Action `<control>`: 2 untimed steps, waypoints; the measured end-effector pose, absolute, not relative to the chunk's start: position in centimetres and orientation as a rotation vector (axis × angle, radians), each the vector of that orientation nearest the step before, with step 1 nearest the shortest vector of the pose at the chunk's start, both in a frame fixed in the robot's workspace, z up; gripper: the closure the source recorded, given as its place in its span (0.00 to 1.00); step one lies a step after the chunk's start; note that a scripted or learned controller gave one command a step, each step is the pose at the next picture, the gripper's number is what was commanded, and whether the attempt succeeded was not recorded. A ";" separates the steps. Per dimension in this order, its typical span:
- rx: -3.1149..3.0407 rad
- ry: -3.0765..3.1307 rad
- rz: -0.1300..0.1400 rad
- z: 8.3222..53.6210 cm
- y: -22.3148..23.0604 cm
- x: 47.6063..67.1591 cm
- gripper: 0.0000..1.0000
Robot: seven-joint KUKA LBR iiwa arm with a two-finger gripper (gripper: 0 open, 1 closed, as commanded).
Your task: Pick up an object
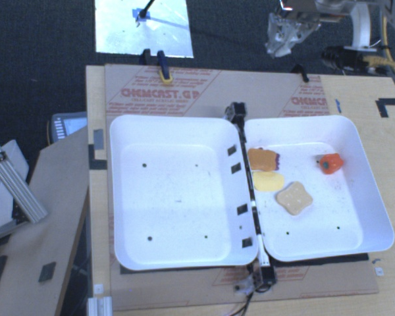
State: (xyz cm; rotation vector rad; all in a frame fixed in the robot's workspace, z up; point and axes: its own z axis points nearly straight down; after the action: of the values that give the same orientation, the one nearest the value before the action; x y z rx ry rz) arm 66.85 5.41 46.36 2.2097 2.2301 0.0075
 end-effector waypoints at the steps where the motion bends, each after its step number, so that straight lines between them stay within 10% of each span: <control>1: 2.209 2.230 0.010 50.1 12.0 66.8 1.00; 2: 2.209 2.238 0.002 46.7 22.0 66.7 1.00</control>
State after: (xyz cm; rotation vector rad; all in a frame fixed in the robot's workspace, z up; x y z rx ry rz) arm 66.71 21.95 46.74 2.2091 2.2382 0.0025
